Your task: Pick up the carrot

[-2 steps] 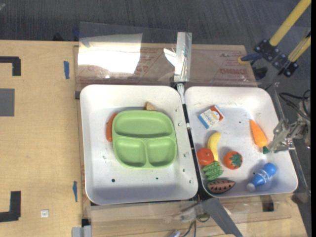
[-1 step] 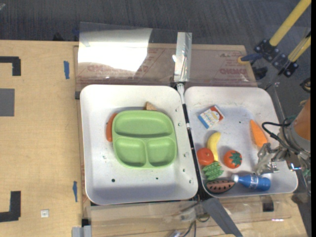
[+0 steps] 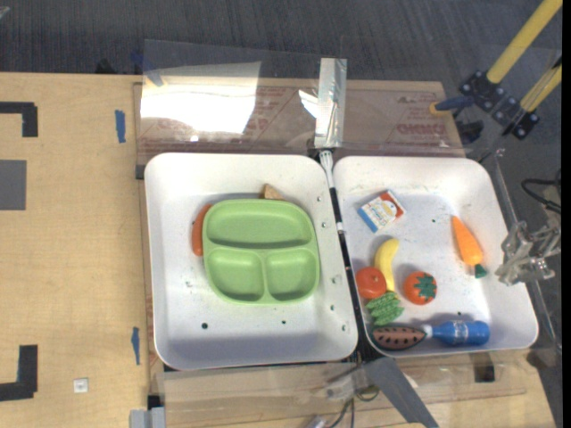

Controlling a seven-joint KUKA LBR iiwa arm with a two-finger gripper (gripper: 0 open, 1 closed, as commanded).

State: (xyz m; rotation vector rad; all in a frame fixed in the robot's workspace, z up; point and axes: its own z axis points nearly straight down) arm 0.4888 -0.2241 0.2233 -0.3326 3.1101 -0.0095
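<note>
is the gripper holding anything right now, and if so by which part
Nothing is held. The gripper sits at the right bin's right rim, just right of the carrot, with nothing between its fingers. The carrot lies on the bin floor.

Silvery, spindly metal jaws

The bench is seen from one camera set high above it, tilted down. Both shallow white plastic bins (image 3: 169, 239) are taken in whole, side by side, from fairly far off.
</note>
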